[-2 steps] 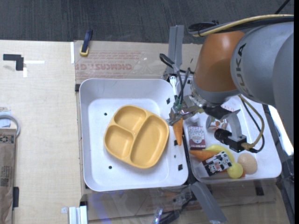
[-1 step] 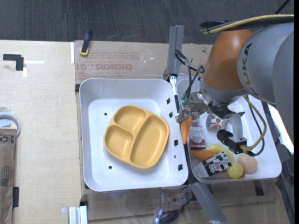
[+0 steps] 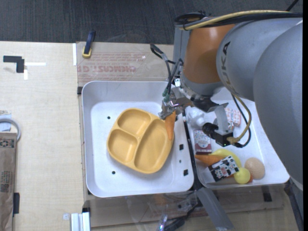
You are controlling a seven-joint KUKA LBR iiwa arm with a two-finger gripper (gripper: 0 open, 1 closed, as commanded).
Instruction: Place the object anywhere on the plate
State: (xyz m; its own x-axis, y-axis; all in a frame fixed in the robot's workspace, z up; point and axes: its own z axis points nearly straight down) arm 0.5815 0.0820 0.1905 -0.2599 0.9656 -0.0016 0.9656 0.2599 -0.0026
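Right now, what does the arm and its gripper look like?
The arm is bulky, rounded and grey, with an orange band above the wrist. A yellowish cable runs along its top, black cables loop near the wrist, and the small metallic gripper ends it.

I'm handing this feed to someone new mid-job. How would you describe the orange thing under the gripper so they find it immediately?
Start at the left white bin, which holds a yellow divided plate. At the plate's right rim, just below the gripper, hangs a slim orange, carrot-like object. It is darker and narrower than the plate, and it is apart from the packets and fruit in the right bin.
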